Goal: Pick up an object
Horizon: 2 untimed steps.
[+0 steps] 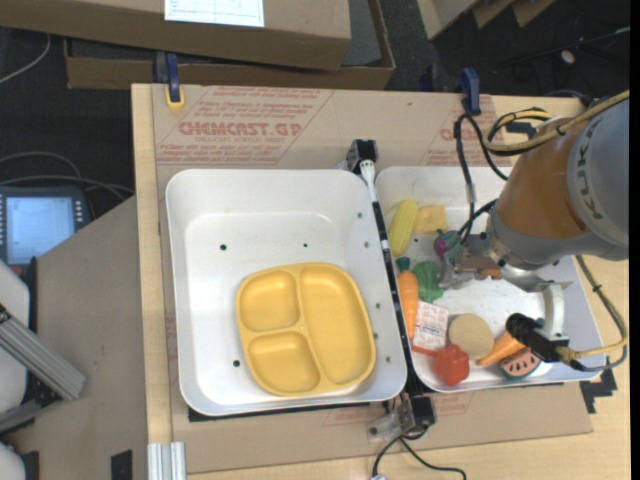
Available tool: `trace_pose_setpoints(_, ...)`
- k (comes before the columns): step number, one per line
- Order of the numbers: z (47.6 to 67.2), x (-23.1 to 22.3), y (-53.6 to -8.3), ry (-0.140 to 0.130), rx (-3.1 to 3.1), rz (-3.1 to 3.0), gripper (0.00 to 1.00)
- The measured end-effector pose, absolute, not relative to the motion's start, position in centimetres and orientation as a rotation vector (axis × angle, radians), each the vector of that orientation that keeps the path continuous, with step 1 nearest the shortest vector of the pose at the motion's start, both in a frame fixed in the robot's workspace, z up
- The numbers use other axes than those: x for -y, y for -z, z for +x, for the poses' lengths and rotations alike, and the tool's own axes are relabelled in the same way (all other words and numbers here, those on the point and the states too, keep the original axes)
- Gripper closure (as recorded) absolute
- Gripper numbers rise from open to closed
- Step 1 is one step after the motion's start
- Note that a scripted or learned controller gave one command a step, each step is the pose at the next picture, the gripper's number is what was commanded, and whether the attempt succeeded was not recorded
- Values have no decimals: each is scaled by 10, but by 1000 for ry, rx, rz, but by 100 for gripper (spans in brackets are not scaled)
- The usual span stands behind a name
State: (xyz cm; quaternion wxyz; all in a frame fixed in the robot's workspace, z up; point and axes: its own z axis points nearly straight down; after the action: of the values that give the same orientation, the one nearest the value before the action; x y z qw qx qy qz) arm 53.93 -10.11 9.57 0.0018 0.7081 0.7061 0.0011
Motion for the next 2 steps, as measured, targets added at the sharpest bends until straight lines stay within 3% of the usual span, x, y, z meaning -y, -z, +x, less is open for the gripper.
trace_pose_setpoints(1,539,101,-95,-3,-2216,2223,0)
trace_pose_setpoints(2,555,97,-87,-1,-2209,2215,0)
